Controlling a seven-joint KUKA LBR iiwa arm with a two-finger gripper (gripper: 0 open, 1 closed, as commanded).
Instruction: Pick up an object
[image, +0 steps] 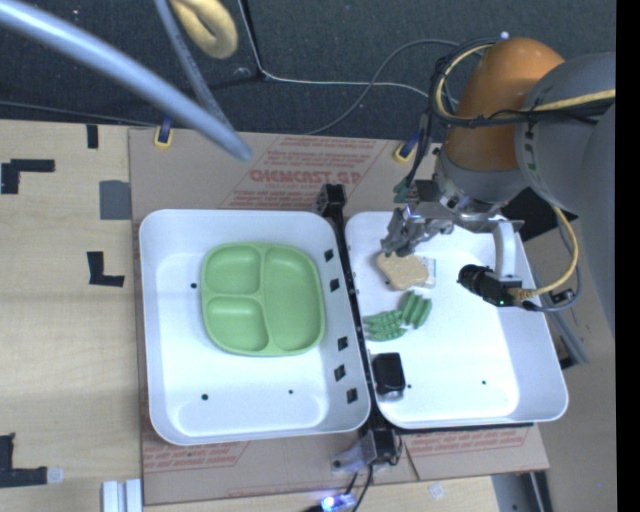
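Observation:
In the right bin (520, 390) lie a tan piece shaped like a slice of bread (406, 271), a green bean-pod toy (399, 317) and a small black block (388, 373). My gripper (404, 238) hangs over the bin's far left part, its tips right at the far edge of the tan piece. The fingers are dark and small, and their gap is too unclear to read. Nothing can be seen held between them. The arm, with its orange band (500, 95), comes in from the upper right.
The left bin (165, 300) holds a green divided plate (263, 298). A black divider (345, 300) with clips runs between the bins. A black cable connector (485, 282) hangs over the right bin near the arm. Cardboard lies under both bins.

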